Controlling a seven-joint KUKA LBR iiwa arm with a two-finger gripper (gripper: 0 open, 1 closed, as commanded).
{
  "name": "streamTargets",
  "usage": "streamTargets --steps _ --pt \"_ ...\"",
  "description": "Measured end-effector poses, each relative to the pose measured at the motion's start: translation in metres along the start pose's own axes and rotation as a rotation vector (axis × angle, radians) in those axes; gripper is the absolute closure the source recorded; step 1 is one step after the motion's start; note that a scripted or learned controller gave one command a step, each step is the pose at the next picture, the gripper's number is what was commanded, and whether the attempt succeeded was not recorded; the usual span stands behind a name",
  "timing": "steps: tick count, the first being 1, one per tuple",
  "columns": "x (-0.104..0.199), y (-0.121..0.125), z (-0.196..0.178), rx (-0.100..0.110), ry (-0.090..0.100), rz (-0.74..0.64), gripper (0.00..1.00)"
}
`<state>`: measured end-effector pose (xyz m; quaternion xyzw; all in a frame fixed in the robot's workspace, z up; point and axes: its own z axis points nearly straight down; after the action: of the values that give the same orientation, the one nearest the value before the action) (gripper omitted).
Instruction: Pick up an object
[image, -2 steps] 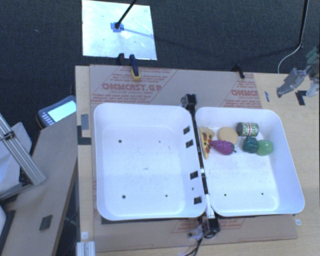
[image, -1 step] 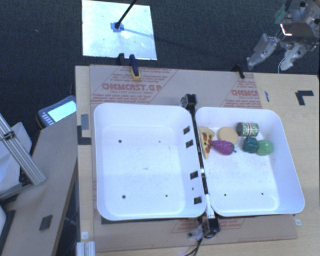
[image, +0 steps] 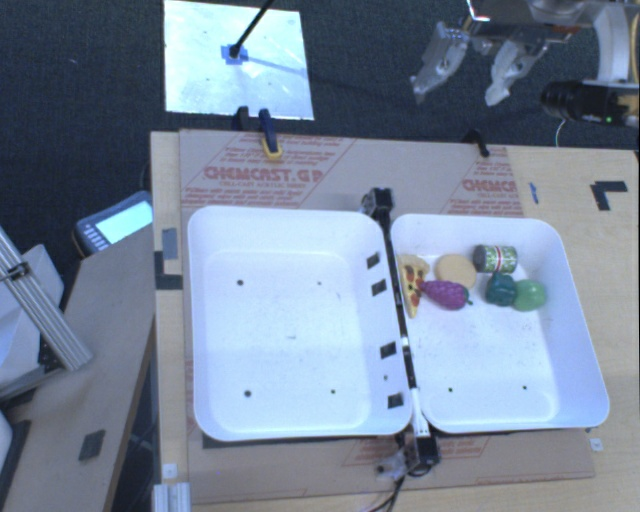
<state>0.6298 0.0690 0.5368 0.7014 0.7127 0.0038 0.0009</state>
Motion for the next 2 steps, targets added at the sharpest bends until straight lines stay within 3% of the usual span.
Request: streamTargets --steps 1,2 --pt "0.083 0.036 0.004 0.005 -0.001 0.004 0.0" --pt "0.077 0.036 -0.009 0.001 -0.003 0.007 1.0"
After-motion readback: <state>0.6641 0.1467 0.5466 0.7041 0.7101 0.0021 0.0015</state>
